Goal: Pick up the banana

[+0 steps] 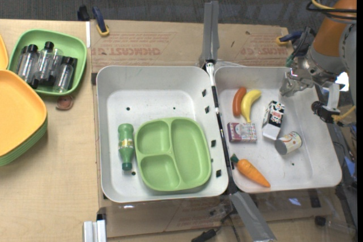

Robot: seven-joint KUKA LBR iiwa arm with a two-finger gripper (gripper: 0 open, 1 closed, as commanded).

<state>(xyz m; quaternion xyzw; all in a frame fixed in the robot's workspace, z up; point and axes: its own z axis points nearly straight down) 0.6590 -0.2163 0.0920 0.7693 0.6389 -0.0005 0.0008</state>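
The yellow banana point(249, 103) lies in the right bin point(317, 170), near its back left, beside a red-orange sausage-shaped toy point(239, 101) that touches it on the left. My gripper point(291, 86) hangs over the back right part of that bin, to the right of the banana and well apart from it. Nothing shows between its fingers, and their spread is too small to read from here.
The right bin also holds a black-and-white carton point(274, 117), a pink box point(242, 132), a tipped can point(288, 143) and a carrot point(253, 173). In the left bin point(113, 88) sit a green divided tray point(172, 153) and a green bottle point(125, 146). Orange plates point(20, 116) lie far left.
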